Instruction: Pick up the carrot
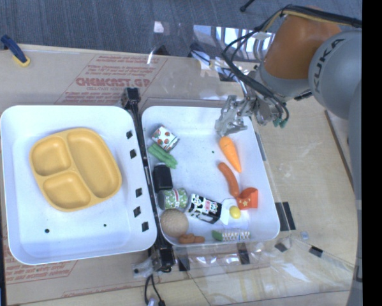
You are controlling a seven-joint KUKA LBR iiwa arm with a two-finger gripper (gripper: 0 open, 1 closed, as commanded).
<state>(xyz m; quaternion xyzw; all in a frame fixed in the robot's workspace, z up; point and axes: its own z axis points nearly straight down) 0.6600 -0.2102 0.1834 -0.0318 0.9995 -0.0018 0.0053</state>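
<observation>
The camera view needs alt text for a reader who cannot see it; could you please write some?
A grey robot arm's gripper hangs just above an orange carrot in the right white bin, among small toy foods. The left white bin holds a yellow divided tray.

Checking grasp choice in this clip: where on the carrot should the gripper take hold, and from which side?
Likely the thick upper end of the carrot, from above, where the gripper hovers. It lies flat, tapering downward, with bare floor on both sides.
</observation>
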